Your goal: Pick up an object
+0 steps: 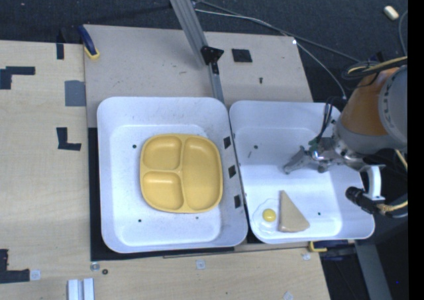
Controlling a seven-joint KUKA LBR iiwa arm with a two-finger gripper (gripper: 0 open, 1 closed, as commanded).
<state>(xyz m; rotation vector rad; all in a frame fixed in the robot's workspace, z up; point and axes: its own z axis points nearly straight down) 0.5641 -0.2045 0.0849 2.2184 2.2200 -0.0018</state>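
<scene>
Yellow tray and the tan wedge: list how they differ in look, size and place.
The yellow tray is a rounded square split into three compartments; the tan wedge is a plain triangle. The tray is much larger than the wedge. The tray lies at the middle of the left bin, while the wedge lies near the front edge of the right bin, beside a small yellow ball. Both lie flat, apart from the gripper.

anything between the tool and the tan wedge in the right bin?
No. In the camera view, bare white bin floor separates the tool from the tan wedge. A small yellow ball sits left of the wedge, outside that stretch.
</scene>
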